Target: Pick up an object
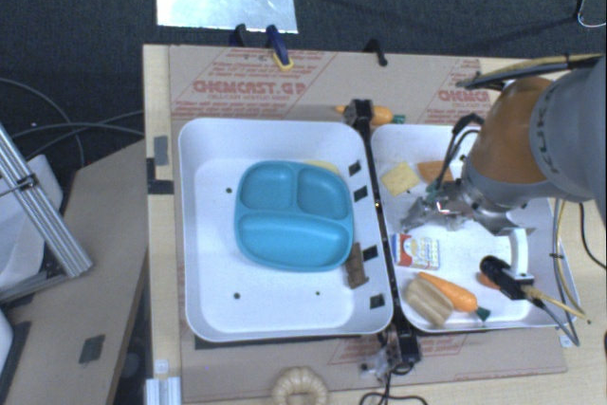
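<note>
Though the gripper [425, 210] hovers over the right bin [462, 253], its opening seems too blurred to tell.

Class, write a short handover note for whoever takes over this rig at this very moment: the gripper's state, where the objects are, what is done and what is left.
Gripper: low over the middle of the right bin; whether it is open or shut cannot be told.
Right bin: yellow wedge at the far left, red-and-white packet just below the gripper, carrot and tan roll at the near edge.
Left bin: blue divided plate, with a brown piece by its right wall.
Done: no pick-up is evident; these objects all lie in the bins.
Left: grasp one object and lift it.
</note>
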`<state>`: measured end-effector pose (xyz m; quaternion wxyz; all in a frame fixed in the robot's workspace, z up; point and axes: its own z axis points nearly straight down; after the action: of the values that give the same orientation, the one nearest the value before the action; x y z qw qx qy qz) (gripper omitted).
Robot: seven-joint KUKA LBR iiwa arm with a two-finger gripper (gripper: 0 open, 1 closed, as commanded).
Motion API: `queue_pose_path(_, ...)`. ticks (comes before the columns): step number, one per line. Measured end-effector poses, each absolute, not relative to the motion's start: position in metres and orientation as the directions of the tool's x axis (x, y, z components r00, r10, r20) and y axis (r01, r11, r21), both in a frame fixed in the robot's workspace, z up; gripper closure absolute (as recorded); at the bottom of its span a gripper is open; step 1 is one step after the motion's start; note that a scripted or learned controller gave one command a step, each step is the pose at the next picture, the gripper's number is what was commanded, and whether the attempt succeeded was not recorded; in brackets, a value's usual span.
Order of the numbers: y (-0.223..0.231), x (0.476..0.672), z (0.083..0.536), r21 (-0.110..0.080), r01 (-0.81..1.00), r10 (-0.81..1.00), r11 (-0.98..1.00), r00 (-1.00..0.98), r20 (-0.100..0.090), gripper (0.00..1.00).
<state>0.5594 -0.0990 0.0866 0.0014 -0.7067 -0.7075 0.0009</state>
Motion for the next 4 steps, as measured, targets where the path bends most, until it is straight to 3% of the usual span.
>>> queue_pose_path(1, -0.099, 0.56, 0.085, 0.0, 1.0, 1.0, 0.001, -0.001, 0.001, 0.0)
queue_pose_path(2, -0.099, 0.561, 0.095, 0.003, 1.0, 1.0, 0.001, -0.001, 0.001, 1.0)
queue_pose_path(4, -0.108, 0.552, 0.193, 0.005, 1.0, 1.0, 0.003, -0.003, -0.001, 1.0)
